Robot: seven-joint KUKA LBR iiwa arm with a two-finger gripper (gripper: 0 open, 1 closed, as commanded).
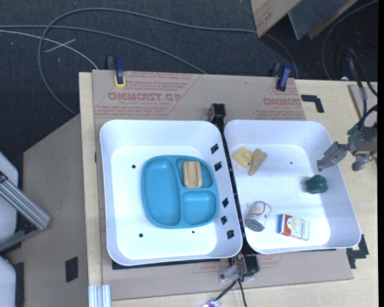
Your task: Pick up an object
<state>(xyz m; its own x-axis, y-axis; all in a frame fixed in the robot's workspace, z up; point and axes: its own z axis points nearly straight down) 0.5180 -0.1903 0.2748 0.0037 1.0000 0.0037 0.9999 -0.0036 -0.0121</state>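
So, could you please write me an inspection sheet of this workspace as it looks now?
Surface: wooden bench bearing left bin and right bin.
Job's things: green lump, can on its side, small carton, yellow piece and tan cone in the right bin.
Clutter: blue divided tray in the left bin, tan block in one compartment.
Grippers: gripper above the right bin's right edge, near the green lump.
Cables: cables on the dark floor.
Surroundings: cardboard box at top.

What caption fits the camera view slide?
Hand at right bin's edge near green object; blue tray in left bin.
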